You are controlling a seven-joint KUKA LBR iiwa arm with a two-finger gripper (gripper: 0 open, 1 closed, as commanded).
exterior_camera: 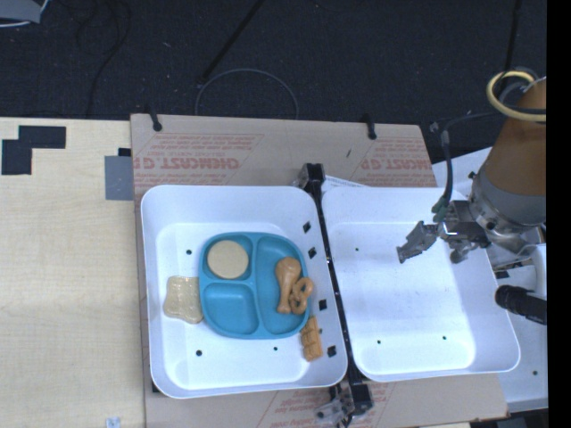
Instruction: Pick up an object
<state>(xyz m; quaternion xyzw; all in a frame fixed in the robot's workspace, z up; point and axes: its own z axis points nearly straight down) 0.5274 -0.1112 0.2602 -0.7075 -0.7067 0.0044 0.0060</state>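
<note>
**Tool over right bin, nothing gripped; objects sit in left bin**

Table (62, 266): light wood surface, with a brown cardboard sheet (268, 154) with red print lying under both bins.

Left bin (165, 217): shallow, white, rounded corners. Holds all the loose items listed below.

Right bin (419, 346): same type, set just beside the left one, joined along a black divider strip (326, 257) with clips.

Arm (522, 163): enters from the right, orange section above a grey wrist, hanging above the right bin's far right portion. A yellowish cable loop (508, 87) sits near its top.

Blue plate (234, 315): three-compartment tray, centred in the left bin.

Tool (417, 242): over the upper middle of the right bin, pointing left toward the divider. The dark fingers look slightly parted, with nothing between them. Whether the tips touch the bin floor cannot be told.

Tan twisted piece (293, 285): pretzel-like, lying in the plate's right compartment.

Round tan disc (227, 259): cracker or cookie shape, in the plate's upper left compartment.

Pale toast-like slab (183, 299): on the bin floor, touching the plate's left edge.

Small brown lumpy piece (311, 339): on the bin floor, just beside the plate's lower right corner, near the divider.

All candidate pick objects are in the left bin, well apart from the tool.
</note>
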